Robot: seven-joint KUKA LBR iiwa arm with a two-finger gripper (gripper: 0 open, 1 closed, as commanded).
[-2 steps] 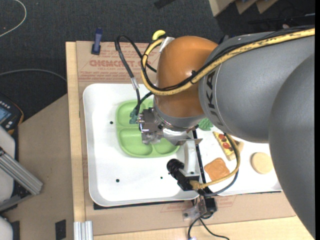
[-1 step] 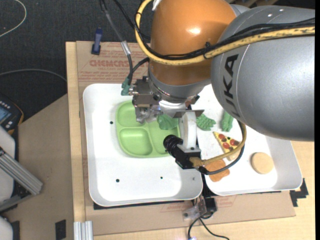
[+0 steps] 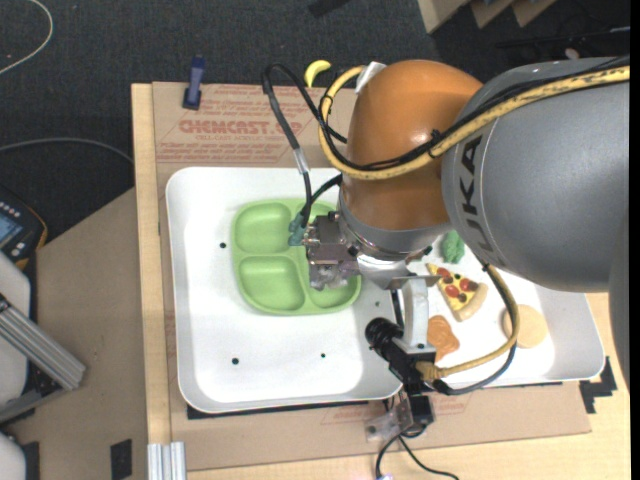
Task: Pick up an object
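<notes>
Whether the jaws (image 3: 322, 258) are open or shut cannot be told: they are largely hidden beneath the orange wrist band (image 3: 405, 133), and nothing can be seen clamped in them. They are seen low over the green divided tray (image 3: 270, 258), at its right edge, which suggests that the tray is being tried as the object to pick up, though this is only a judgement.

The tray lies in the left bin (image 3: 200, 298), a little above that bin's middle and toward its right wall; its compartments face upward, so a raised rim is offered for pinching.

In the right bin (image 3: 575, 353), partly masked by the arm, several small things are kept: a toy pizza slice (image 3: 458, 290) near the middle, an orange piece (image 3: 443, 336) just below it toward the front wall, a pale round disc (image 3: 528, 326) to their right, and a green scrap (image 3: 453, 246) behind the pizza slice. They lie apart from the tray, so they are unlikely to be disturbed.

Both bins rest side by side on a cardboard sheet (image 3: 240, 123) spread over the worktop (image 3: 150, 368).
</notes>
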